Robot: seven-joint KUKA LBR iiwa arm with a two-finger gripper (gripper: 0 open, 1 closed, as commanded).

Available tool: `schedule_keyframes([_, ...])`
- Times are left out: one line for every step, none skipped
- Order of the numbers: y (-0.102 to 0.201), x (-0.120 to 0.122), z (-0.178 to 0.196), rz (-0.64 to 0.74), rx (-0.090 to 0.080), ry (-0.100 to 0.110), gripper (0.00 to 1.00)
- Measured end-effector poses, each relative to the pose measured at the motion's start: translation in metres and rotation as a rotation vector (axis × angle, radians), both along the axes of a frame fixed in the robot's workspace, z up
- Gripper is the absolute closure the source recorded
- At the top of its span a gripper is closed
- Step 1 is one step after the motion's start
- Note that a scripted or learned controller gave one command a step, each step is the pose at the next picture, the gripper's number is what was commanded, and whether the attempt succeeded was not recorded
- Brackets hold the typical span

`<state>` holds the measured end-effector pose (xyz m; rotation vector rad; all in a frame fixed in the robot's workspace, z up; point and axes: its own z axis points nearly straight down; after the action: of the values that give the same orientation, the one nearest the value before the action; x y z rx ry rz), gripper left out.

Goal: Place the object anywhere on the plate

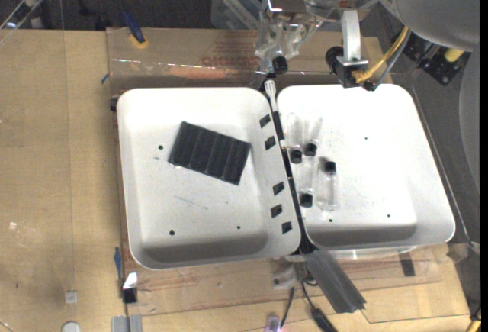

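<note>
Clear vials in the right bin, dark plate in the left.

You had small transparent black-capped vials (pixel 309 149) lying near the right bin's (pixel 381 117) inner wall; I'd judge them light, rigid and slippery (glass or plastic, hard to tell), best pinched across the body. The ridged black plate (pixel 210 153) lay in the left bin (pixel 152 109). The gripper (pixel 276 44) hung above the bins' far edge; whether it was open couldn't be told.

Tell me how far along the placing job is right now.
Nothing looks placed yet. The black ridged plate in the left bin carries no object. The clear black-capped vials lie in the right bin, near the divider. The gripper hangs above the bins' far edge. Picking and placing remain.
</note>
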<state>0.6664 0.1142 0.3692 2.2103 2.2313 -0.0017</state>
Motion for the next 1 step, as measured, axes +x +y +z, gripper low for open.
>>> schedule_keyframes([-0.0241, 0.0000, -0.0041, 0.000, 0.000, 0.004, 1.00])
